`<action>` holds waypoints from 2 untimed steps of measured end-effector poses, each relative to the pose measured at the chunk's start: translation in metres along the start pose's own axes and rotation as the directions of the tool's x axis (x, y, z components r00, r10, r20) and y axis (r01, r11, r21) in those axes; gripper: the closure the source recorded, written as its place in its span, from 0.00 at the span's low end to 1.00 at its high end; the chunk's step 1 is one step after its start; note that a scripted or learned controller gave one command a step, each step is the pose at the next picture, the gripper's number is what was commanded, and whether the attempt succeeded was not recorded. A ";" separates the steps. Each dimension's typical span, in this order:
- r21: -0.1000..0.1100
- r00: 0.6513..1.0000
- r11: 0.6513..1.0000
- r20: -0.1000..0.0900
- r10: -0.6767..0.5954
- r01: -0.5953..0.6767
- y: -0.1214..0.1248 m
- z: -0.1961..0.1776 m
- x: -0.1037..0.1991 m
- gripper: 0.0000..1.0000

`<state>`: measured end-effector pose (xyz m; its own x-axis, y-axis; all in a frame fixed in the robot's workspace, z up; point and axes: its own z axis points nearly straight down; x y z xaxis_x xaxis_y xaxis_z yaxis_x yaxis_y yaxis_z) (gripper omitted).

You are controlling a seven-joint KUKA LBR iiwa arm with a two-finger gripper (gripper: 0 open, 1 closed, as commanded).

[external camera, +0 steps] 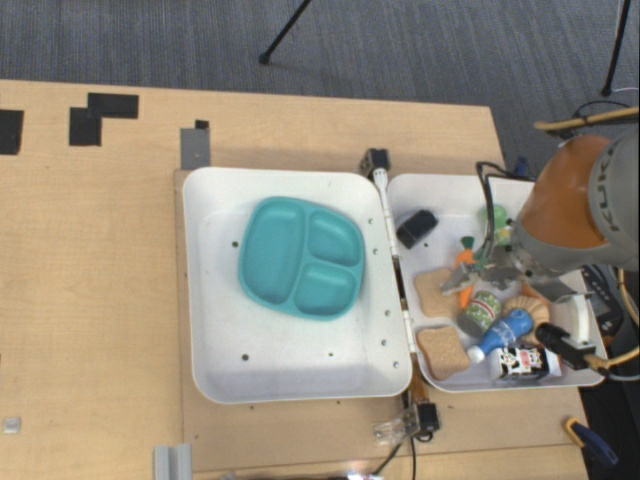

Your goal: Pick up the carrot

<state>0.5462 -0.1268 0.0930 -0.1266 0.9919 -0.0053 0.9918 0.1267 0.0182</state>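
The carrot [465, 260] is a small orange piece in the right bin [440, 200], near its middle, with a green top beside it. My gripper [474, 277] hangs right over it, coming in from the right under the orange band of the arm [565, 200]. The gripper's body covers most of the carrot. Whether the carrot sits between its tips cannot be made out.
Crowded around the carrot are a black object [416, 227], two toast slices [432, 290] [443, 351], a green can [482, 311], a blue bottle [505, 330] and a black-and-white carton [525, 363]. The left bin [215, 358] holds a teal divided plate [302, 256].
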 end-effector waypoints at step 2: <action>0.003 0.994 0.994 -0.011 -0.108 0.108 0.020 -0.096 0.127 1.00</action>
<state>0.5480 0.0021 0.1889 -0.2328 0.9725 0.0036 0.9724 0.2328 0.0148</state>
